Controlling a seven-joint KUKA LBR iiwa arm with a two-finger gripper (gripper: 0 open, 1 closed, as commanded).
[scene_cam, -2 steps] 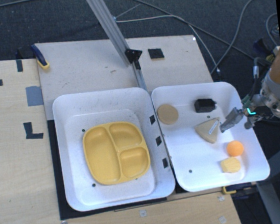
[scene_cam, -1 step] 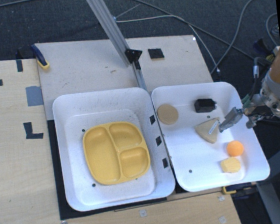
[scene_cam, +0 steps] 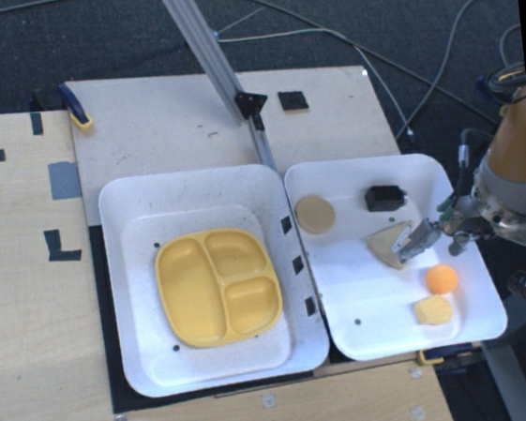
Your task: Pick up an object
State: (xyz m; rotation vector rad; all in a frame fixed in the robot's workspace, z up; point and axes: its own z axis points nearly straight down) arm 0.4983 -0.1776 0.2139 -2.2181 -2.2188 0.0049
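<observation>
Bins sit side by side in the middle of the frame, both white and shallow. The left bin (scene_cam: 123,268) holds a yellow tray (scene_cam: 219,285) with three hollows in it. The right bin (scene_cam: 371,334) holds five small things.

A round tan disc (scene_cam: 315,214) lies near the right bin's upper left corner. A small black block (scene_cam: 384,198) lies right of it, near the top wall. Lower down, toward the right wall, sits an orange ball (scene_cam: 442,279), and just below it is a pale yellow chunk (scene_cam: 433,310). They are very close, and I cannot tell if they touch.

In the middle of that bin lies a flat tan wedge (scene_cam: 385,243). The gripper (scene_cam: 431,237) comes in from the right edge of the frame and reaches over the bin. One grey finger (scene_cam: 413,242) lies across the wedge's right end and hides part of it. The other finger sits off to the right, over bare white floor. So the fingers are spread apart, and nothing is squeezed between them. I cannot tell if the finger presses on the wedge or just hangs above it.

The arm (scene_cam: 511,153) is cut off at the right edge, so just its orange band and grey wrist show. A long grey metal bar (scene_cam: 207,46) slants down from the top of the frame to the gap between the bins.
</observation>
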